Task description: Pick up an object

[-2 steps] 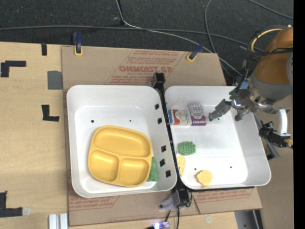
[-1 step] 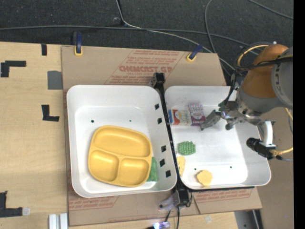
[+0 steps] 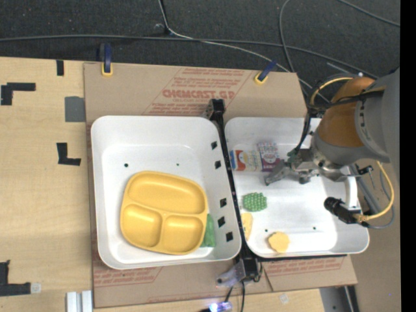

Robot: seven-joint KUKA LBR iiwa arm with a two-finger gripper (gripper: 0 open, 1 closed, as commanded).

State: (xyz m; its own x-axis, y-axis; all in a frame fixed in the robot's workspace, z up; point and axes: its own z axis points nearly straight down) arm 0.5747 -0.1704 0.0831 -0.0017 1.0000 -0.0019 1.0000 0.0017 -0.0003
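Since the claw (image 3: 281, 173) sat low by the small packet (image 3: 267, 155) to grab it, we couldn't tell its grip state.

On the desk (image 3: 39, 194) two white bins sit side by side: the left bin (image 3: 107, 142) holds a yellow divided plate (image 3: 164, 212) with a green thing (image 3: 209, 233) just at its right edge. The right bin (image 3: 338, 239) holds a small packet (image 3: 267, 155) beside a red and white wrapper (image 3: 243, 160), a green bumpy ball (image 3: 254, 201) and a yellow piece (image 3: 279, 241) near the front wall. The arm (image 3: 344, 125) reaches in from the right, its end effector (image 3: 278, 173) low over the right bin, just beside the packet.
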